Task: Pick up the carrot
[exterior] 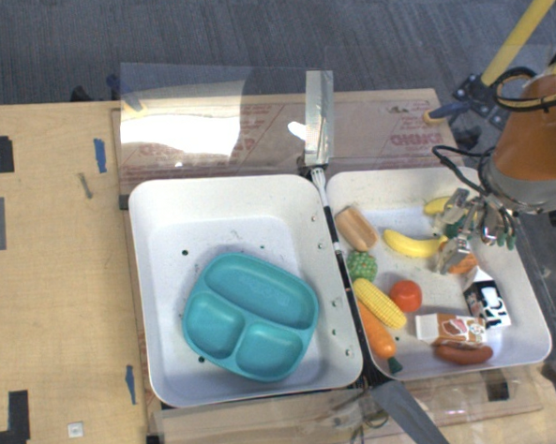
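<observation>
The carrot (pixel 376 330) is orange with a green tip. It lies along the left wall of the right bin (pixel 533 318), near the front, just below the corn cob (pixel 378 300). My gripper (pixel 460 237) hangs over the right half of that bin, well to the right of the carrot and farther back. It is just right of a banana (pixel 412 244). A small orange thing (pixel 465 264) shows right under the gripper; I cannot tell whether they touch.
The right bin also holds a bread roll (pixel 355 228), a green vegetable (pixel 360 263), a tomato (pixel 406 295), a sausage (pixel 463 351), a small box (pixel 451 327) and a black-and-white item (pixel 485 302). A teal divided plate (pixel 251 314) sits in the left bin (pixel 159 271).
</observation>
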